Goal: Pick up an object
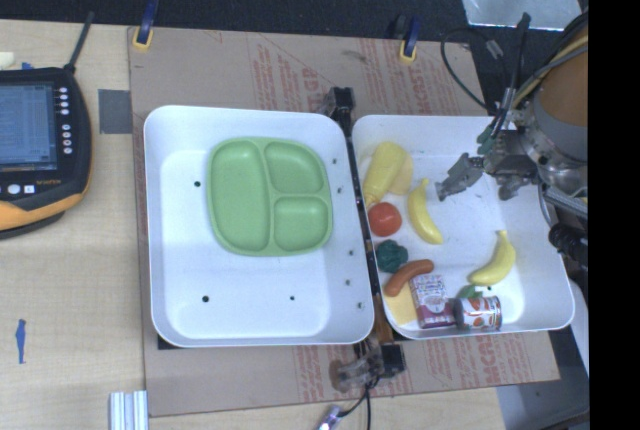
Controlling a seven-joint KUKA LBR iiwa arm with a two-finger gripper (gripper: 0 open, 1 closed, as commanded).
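Objects for picking lie scattered in the right bin [540,218]: a yellow pepper [386,170] up against the bin's left wall, a red tomato [385,218] just below it, and a dark green piece [391,255] just below that. One banana [424,215] sits beside the tomato, curving down the middle of the bin, and a second banana [496,261] lies further right, well apart from the first. Near the front edge a sausage [409,277] rests at a slant, with a small maroon packet [431,302] and a can [478,311] lying on its side, the two touching each other.

From where I stand, the pincer [462,176] hangs over the upper part of the right bin, coming in from the right on the grey arm [555,153], with cables looping above it. Its dark fingers look spread apart, pointing down and left toward the bare white floor of the bin between the pepper and the arm. Nothing sits between them. The first banana is the nearest thing, lying near the fingertips but apart from them.

The left bin [180,218] holds a green divided plate [269,195], lying flat toward the back. Both bins rest on a brown cardboard sheet [250,68] clamped to the wooden surface [70,318], and a handheld control pendant [35,143] lies off to the left.
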